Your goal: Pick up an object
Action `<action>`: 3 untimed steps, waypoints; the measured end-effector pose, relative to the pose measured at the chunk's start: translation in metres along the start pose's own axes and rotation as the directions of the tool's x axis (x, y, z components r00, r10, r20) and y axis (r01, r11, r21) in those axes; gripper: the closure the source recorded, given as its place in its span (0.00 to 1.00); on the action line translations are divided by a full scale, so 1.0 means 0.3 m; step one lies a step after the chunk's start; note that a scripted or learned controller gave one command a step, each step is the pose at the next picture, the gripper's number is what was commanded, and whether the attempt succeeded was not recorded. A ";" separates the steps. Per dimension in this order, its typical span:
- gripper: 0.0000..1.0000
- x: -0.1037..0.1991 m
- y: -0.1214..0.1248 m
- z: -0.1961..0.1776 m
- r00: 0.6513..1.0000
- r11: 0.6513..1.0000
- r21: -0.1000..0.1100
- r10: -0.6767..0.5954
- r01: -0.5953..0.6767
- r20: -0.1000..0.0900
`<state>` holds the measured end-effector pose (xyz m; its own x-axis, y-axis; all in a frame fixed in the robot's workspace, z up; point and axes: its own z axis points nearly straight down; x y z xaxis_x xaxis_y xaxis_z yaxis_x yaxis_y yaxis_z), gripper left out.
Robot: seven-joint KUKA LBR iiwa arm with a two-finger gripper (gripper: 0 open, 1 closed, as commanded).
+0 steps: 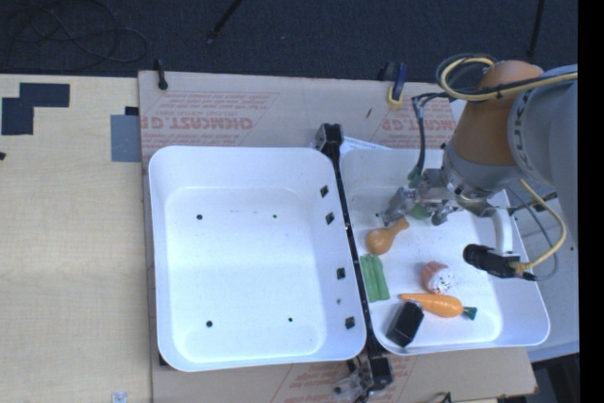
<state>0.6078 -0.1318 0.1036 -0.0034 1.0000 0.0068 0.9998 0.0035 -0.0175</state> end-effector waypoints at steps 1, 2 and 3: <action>0.00 0.170 -0.092 0.064 1.000 1.000 -0.009 0.000 0.000 0.003; 1.00 0.157 -0.087 0.025 1.000 1.000 -0.012 0.008 -0.008 0.005; 1.00 0.493 -0.079 -0.294 1.000 1.000 -0.024 -0.007 0.007 0.002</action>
